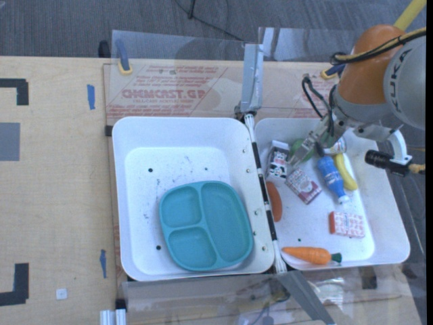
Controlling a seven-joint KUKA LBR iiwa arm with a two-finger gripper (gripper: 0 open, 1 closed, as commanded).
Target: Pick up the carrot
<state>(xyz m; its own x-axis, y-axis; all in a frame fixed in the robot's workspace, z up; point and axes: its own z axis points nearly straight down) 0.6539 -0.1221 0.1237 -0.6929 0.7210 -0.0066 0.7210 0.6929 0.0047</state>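
The orange carrot with a green tip (308, 255) lies at the right white bin's (392, 246) near edge; the gripper (302, 151) hovers over that bin's far end, its state unclear.

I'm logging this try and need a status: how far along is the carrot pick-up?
Nothing looks done yet. The carrot lies flat at the near edge of the right bin, untouched. In hand: the tool is low at the far side of that bin, beside a small carton and a blue bottle, well away from the carrot. Left: move over the carrot, grasp it and lift.
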